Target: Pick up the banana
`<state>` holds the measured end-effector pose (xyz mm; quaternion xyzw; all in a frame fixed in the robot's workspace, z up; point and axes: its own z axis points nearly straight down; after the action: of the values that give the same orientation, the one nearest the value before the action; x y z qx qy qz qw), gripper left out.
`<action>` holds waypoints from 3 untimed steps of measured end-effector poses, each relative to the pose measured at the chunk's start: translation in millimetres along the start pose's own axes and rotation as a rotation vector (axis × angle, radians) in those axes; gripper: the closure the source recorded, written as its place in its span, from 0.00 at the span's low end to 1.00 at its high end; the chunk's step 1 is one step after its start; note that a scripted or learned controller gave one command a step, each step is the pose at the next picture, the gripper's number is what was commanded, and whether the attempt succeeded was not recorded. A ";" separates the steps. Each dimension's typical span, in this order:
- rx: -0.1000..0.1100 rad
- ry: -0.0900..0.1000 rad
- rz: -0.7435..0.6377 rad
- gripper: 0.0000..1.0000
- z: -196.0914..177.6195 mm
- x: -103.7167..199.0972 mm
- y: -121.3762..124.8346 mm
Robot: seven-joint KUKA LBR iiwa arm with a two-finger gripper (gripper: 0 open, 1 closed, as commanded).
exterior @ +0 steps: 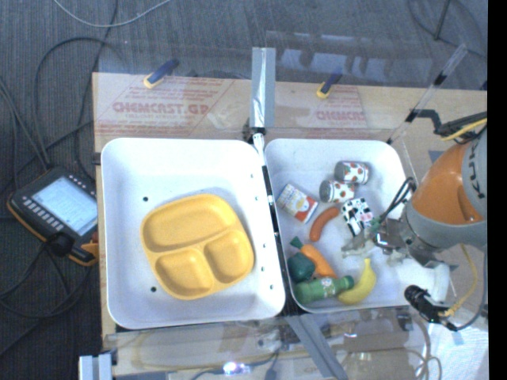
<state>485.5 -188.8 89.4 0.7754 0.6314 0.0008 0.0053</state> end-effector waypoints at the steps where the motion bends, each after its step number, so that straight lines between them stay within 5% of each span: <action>1: 0.001 0.000 0.000 1.00 -9.1 0.0 0.5; 2: 0.001 0.000 0.000 0.00 -9.0 0.1 0.5; 3: 0.003 0.003 0.013 0.00 0.1 -0.9 0.7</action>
<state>486.0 -189.7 89.3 0.7794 0.6266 0.0011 0.0033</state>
